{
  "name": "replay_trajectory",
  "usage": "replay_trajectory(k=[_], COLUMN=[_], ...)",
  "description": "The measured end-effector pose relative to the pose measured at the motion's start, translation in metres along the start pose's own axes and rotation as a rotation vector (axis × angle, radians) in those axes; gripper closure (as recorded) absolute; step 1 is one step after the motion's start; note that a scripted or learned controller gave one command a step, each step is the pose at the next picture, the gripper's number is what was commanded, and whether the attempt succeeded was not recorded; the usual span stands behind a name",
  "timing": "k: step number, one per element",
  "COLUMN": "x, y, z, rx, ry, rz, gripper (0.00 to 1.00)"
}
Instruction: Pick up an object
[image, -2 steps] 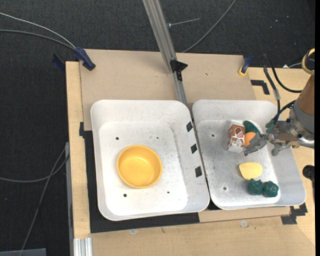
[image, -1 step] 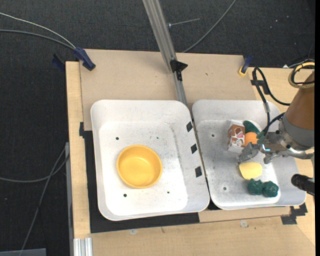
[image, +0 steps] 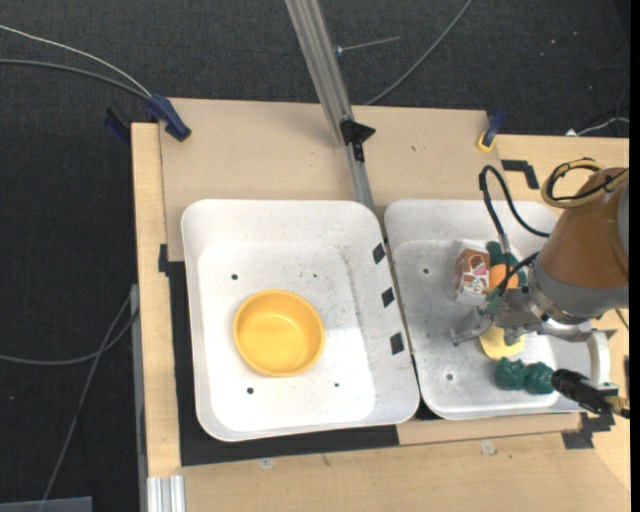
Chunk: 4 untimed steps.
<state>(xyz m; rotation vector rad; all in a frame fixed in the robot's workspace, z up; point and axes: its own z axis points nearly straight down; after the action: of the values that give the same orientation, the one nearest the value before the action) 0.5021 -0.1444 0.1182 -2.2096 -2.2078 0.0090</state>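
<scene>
Tan wooden bench (image: 270, 150), two white bins side by side (left bin (image: 205, 300), right bin (image: 425, 300)), black mat (image: 185, 450) beneath

Two bins sit side by side on the bench (image: 260, 150). The left bin (image: 290, 225) holds a bowl (image: 279, 332) in its near-left part. In the right bin (image: 425, 300), a small carton (image: 471, 274) lies toward the far side, a flat piece (image: 496, 345) lies nearer, and a knobbed toy (image: 525, 376) lies nearest, by the near rim. The arm (image: 590, 250) reaches in from the right, over these three things.
</scene>
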Motion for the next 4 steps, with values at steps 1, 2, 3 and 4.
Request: replay_trajectory(k=[1, 2, 3, 4], x=[0.000, 0.003, 0.003, 0.050], y=[0.002, -0.007, -0.006, 0.013], z=[-0.017, -0.073, -0.099, -0.113], rx=[-0.012, -0.022, -0.023, -0.020], ry=[-0.002, -0.009, -0.009, -0.006], rz=[0.001, -0.002, -0.003, -0.007], gripper=[1.00, 1.00, 1.00, 1.00])
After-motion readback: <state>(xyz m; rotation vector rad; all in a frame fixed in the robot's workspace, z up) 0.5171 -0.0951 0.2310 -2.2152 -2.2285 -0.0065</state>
